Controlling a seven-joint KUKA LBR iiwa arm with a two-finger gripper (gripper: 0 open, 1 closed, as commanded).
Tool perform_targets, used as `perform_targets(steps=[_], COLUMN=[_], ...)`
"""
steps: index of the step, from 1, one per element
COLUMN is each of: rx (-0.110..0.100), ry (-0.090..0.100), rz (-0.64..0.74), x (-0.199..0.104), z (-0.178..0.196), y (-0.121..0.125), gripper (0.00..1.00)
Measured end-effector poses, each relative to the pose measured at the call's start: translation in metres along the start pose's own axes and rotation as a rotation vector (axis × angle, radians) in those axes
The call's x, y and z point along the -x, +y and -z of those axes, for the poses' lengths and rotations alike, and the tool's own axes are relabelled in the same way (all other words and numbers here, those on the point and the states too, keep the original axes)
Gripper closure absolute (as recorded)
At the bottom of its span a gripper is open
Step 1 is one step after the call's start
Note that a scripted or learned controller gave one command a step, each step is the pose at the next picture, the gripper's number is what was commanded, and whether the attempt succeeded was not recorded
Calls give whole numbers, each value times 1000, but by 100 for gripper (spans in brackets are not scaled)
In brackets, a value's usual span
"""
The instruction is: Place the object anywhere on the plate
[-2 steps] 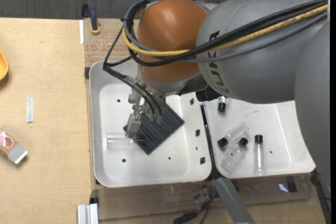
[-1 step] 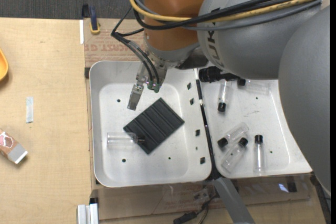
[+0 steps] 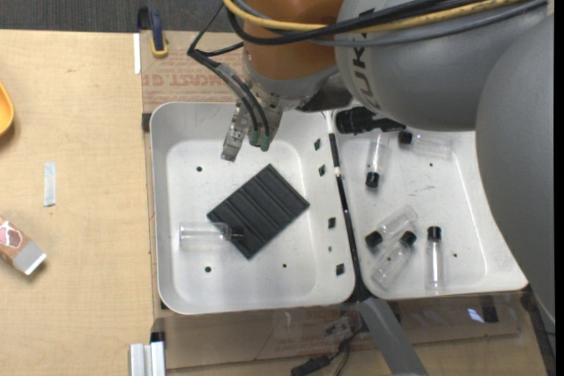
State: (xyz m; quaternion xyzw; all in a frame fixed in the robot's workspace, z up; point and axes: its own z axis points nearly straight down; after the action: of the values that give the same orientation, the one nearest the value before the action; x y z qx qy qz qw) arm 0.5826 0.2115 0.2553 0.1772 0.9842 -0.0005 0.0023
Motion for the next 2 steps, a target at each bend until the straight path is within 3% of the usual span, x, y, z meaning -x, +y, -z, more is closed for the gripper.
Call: perform_targets(steps=[1,2], rx=[-2,-1], ry=[5,5], rz=[2,25], x=[-2,6], z=[-20,-118], y=[-37,-6], gripper=[100,100])
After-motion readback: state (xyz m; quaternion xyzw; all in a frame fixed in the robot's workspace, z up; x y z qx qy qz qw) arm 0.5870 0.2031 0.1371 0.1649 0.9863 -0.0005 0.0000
